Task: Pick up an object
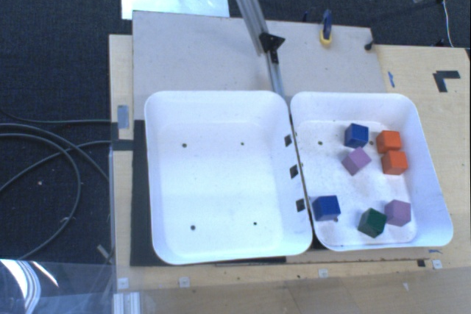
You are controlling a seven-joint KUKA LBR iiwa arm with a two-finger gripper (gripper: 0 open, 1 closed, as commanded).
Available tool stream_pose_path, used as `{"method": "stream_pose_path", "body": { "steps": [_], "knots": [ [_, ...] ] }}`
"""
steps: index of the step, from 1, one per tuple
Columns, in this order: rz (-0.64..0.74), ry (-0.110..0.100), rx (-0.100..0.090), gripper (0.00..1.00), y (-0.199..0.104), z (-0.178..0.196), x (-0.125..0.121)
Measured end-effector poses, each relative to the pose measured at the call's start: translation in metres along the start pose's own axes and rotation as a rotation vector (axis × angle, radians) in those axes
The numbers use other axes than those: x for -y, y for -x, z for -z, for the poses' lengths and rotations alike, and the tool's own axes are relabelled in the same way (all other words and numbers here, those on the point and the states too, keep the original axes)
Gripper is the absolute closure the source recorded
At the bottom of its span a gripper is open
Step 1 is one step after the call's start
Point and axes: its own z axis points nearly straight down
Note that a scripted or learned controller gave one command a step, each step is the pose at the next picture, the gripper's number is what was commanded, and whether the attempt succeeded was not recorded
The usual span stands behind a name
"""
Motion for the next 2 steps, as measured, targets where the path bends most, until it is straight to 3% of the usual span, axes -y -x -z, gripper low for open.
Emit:
{"method": "stream_pose_path", "body": {
  "steps": [1,2],
  "knots": [
    [-0.002,-0.008,-0.001,0.00,0.024,-0.083,0.000],
    [0.005,0.009,-0.001,0.00,0.006,-0.015,0.016]
  ]
}}
